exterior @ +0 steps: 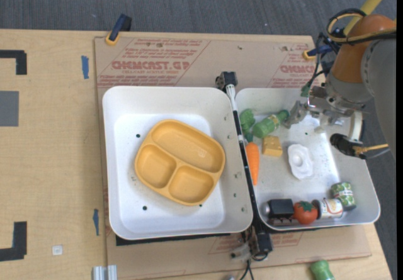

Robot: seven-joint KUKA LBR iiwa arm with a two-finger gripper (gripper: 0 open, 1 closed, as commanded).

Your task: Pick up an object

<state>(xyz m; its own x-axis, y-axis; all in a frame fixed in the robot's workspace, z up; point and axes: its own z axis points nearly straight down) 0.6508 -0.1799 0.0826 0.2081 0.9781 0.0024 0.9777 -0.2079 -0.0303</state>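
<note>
Grey carpet lies beyond your bench [50,146]. Your tool [322,115] hovers over the right bin's [371,209] far end; its grip I cannot tell, nothing visibly lifted.

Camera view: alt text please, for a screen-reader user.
The gripper hangs over the far end of the right bin, which holds a carrot, a tomato and other small toys. The left bin holds a yellow divided plate.
</note>
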